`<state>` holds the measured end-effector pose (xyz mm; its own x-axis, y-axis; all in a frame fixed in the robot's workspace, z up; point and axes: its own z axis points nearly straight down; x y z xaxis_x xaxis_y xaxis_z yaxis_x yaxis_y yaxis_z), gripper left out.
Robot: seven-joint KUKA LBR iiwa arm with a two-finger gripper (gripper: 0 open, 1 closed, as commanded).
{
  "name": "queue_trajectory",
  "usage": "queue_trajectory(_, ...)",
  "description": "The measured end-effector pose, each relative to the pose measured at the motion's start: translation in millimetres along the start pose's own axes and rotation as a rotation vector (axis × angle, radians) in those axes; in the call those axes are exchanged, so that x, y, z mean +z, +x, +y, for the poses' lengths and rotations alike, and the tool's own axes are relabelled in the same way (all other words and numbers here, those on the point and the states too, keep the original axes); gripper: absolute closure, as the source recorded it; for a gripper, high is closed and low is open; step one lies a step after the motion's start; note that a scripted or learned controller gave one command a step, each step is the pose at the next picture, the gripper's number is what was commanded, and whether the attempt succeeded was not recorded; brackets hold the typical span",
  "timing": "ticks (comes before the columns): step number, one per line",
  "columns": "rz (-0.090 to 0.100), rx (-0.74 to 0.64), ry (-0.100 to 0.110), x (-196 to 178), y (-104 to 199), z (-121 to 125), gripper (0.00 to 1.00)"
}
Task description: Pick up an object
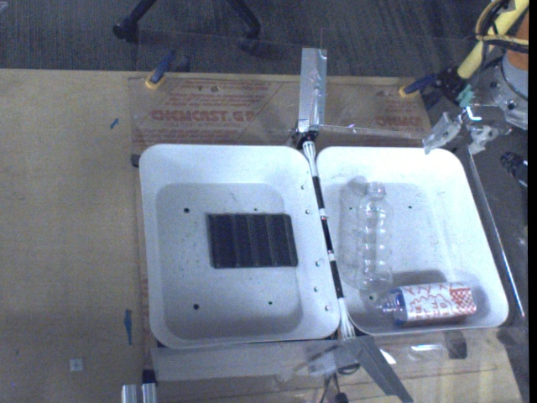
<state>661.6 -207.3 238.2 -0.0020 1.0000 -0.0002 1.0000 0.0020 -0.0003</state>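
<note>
My pincer (443,133) sits at the far right, just past the far right corner of the right bin (491,250); I cannot tell its state. A clear plastic bottle (373,238) lies lengthwise in that bin. A red-and-white patterned can (432,302) lies on its side at the near wall. The left bin (168,175) holds a dark ribbed tray (252,240).

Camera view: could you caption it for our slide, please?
Gripper above the right bin holding a clear bottle and a can.
</note>
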Motion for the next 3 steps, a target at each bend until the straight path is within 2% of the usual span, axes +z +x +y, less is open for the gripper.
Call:
queue_trajectory(1,0.000,-0.019,0.001,29.5,92.1,3.8,0.00)
queue_trajectory(2,-0.001,-0.091,-0.006,151.0,86.3,-10.9,0.00)
queue_trajectory(3,-0.002,-0.165,-0.006,150.4,59.5,-58.6,0.00)
